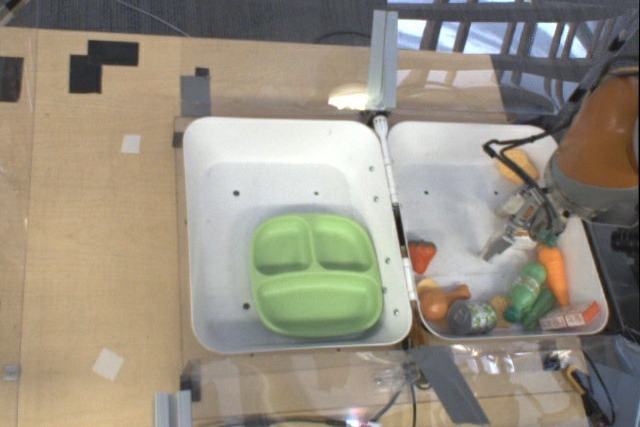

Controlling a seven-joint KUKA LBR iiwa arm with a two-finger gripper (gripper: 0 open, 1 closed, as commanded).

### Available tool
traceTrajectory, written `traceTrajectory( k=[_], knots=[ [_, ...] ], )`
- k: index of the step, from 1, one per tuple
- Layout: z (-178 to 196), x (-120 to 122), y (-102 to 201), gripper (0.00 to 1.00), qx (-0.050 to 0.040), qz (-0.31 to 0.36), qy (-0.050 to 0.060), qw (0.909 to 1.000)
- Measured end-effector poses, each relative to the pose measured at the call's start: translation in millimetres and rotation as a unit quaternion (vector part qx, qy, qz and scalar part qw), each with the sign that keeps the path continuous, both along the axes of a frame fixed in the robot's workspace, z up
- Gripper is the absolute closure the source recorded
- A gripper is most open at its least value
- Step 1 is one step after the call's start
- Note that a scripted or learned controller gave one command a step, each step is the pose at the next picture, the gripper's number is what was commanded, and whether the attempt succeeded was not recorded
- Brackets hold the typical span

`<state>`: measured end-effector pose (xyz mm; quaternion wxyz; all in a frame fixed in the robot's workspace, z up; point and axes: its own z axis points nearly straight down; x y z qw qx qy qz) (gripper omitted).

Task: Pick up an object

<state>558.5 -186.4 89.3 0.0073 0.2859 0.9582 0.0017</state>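
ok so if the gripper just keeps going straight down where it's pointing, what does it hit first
Probably the bare floor of the right bin. The gripper points down and slightly left, beside the carrot and green bottle. Depth is hard to judge from above.

Bright, even light; perhaps slight softness.

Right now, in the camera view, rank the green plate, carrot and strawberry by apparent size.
1. green plate, by far the largest
2. carrot
3. strawberry, smallest, though not much smaller than the carrot
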Motion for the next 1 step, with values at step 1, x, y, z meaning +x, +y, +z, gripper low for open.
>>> traceTrajectory(
  k=[1],
  knots=[
    [1.0, -65.4, -4.3, 0.0, -0.0009, -0.045, -0.003, 0.999]
  ],
)
